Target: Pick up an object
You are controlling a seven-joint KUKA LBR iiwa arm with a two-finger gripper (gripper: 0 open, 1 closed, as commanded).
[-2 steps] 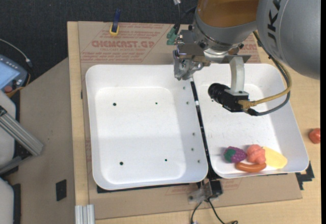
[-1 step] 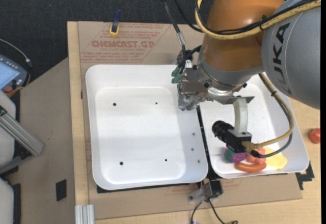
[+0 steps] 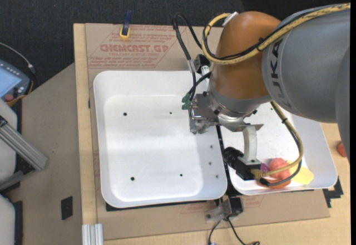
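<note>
Above the seam between two white bins, the grey arm (image 3: 300, 54) bends down, its gripper (image 3: 197, 121) at the left bin's (image 3: 111, 127) right edge; jaw state unclear. Pink object (image 3: 276, 167) lies in the right bin (image 3: 320, 143).

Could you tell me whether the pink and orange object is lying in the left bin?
No, the pink and orange object lies in the right bin, near its front edge.
</note>
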